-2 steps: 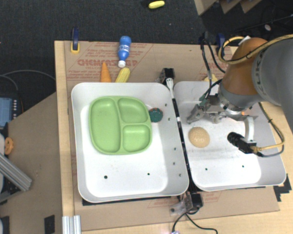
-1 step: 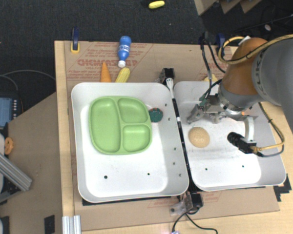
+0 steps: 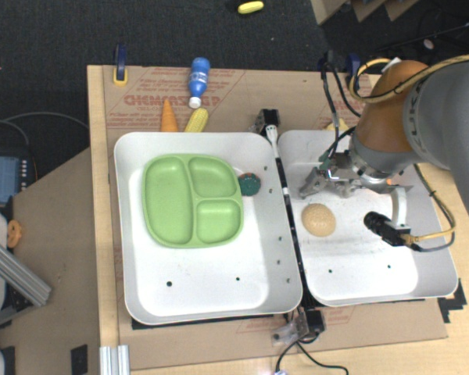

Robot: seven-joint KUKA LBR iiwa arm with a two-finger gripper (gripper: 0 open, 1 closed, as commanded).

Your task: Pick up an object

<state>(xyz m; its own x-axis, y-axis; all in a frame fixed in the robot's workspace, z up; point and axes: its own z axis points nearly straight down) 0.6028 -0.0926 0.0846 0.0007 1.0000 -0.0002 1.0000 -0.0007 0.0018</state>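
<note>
**Arm low over the right bin, tan ball just below the gripper**

The bench [image 3: 102,209] carries two white bins side by side. The left bin [image 3: 211,287] holds a green tray [image 3: 191,200] with three compartments, lying flat in its upper half. The right bin [image 3: 375,276] sits under the arm [image 3: 422,108], which reaches in from the right, its orange band [image 3: 387,108] above the wrist.

The gripper [image 3: 328,180] hangs low in the right bin's upper left part, close to the wall between the bins. Whether its fingers are spread or pressed together cannot be told from this angle; nothing shows between them.

A tan ball [image 3: 320,219] lies on the right bin's floor just below the gripper, apart from it. A small teal thing [image 3: 250,183] rests in the left bin, touching the tray's right edge.

Beyond the bins, on the bench's far strip, lie a bottle [image 3: 198,80] with a blue cap, a carrot [image 3: 168,117] and a corn cob [image 3: 197,119].
</note>
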